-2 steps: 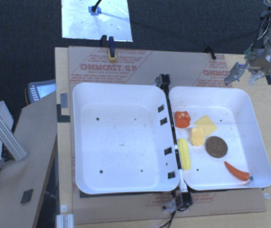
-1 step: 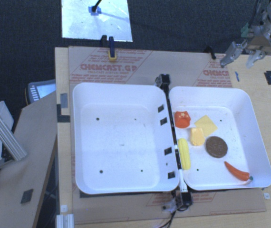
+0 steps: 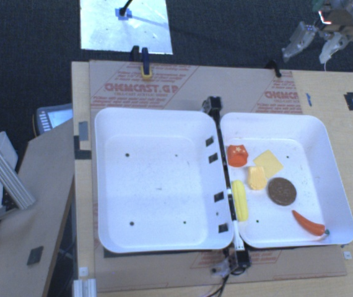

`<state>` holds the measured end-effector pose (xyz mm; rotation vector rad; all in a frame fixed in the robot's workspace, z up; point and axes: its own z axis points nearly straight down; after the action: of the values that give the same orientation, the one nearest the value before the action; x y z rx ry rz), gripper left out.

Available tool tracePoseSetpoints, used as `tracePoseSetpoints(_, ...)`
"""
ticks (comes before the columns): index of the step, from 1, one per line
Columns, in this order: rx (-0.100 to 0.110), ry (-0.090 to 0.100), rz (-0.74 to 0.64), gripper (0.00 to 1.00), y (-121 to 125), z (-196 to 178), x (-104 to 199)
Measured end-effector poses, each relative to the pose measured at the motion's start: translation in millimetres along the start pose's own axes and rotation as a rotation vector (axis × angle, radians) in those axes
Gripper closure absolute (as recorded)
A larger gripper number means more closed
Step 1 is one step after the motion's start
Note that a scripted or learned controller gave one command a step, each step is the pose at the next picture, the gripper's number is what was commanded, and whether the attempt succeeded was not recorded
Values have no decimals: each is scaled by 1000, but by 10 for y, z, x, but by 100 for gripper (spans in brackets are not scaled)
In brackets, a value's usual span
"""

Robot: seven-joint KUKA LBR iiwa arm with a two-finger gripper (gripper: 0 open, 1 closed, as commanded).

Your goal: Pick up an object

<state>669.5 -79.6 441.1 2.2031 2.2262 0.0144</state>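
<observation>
Two-finger gripper (image 3: 313, 42) seen raised above far right corner of bench, well apart from right white bin (image 3: 334, 159); fingers spread apart, nothing between them. Likely parked high so view of bins is kept free.

Inside right white bin, candidates are grouped near left wall:
- orange-red plastic block (image 3: 237, 155)
- flat yellow square slice (image 3: 267, 163)
- pale yellow chunk (image 3: 257, 178)
- round brown disc (image 3: 282, 191)
- yellow corn-like piece (image 3: 240, 200), lying against left wall
- red-orange chilli pepper (image 3: 308, 223), near front wall

Nothing picked yet.

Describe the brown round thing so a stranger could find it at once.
Look in the right-hand white bin, among the small food toys. The brown disc lies flat below the yellow slice. It is the only dark, round piece; its neighbours are yellow, orange or red.
</observation>
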Motion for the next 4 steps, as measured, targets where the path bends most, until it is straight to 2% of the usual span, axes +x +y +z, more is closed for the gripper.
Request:
tracePoseSetpoints(1,-1,2,-2,0,-25,-943,778)
tracePoseSetpoints(2,9,3,-2,0,15,-946,1542)
tracePoseSetpoints(3,12,3,-1,0,-274,-946,2154)
tracePoseSetpoints(4,11,4,-2,0,21,-928,3081)
